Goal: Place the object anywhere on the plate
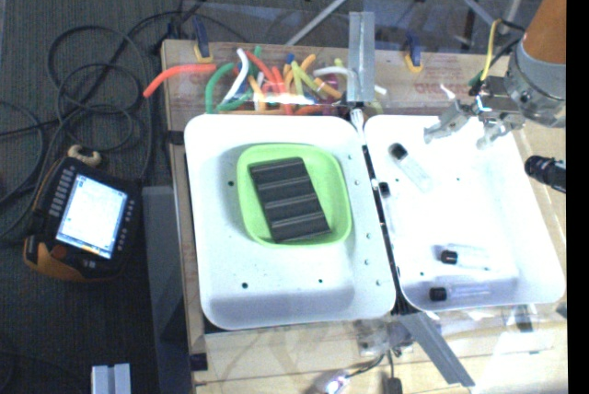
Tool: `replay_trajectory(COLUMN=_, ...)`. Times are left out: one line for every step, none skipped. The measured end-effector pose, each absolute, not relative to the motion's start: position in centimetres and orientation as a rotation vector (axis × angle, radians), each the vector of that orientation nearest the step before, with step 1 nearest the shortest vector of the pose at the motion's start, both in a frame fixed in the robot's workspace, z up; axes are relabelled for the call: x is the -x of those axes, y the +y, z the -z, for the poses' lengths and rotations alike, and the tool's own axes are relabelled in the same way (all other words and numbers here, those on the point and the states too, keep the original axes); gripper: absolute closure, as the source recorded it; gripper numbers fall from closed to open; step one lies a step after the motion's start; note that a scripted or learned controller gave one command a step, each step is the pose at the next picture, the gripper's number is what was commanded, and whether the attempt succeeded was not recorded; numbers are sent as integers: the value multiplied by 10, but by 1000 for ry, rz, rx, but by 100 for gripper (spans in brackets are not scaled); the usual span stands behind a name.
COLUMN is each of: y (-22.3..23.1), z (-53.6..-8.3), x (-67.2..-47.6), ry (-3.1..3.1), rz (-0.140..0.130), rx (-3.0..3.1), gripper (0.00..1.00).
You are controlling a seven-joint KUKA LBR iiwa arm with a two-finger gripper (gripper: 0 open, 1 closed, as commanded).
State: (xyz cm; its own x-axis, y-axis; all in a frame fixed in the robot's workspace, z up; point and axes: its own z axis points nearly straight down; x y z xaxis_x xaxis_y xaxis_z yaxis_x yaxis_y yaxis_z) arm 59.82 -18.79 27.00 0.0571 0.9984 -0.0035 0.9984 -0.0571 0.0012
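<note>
On the floor at the far left lay an orange and black control pad (81, 215) with a bright screen, and black cables (87, 79) looped above it. Next came the wooden bench (276, 355) with a bunch of coloured tubes (267, 79), orange, green, white and red, lying along its back edge. The left white bin (276, 300) sat on the bench, and a green plate (339, 190) rested in the middle of it. A dark grey ridged block (289, 199) lay flat on the plate, a bit tilted, and it covered most of the plate. Just beside it was the right white bin (515, 282). In that bin lay three small clear tubes with black caps: one (406, 160) near the back left corner, one (463, 256) near the front, and one (457, 293) right by the front wall. At the far right the grey arm (543, 79) with its orange band reached in over the back edge of the right bin. The gripper (467, 123) hung there with its two silver fingers (442, 126) spread apart, and nothing was between them
</note>
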Motion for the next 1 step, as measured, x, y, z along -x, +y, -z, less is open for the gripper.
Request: replay_trajectory(y=-213, z=-199, x=-534, ry=2108, rz=2, rx=-2331, gripper=0)
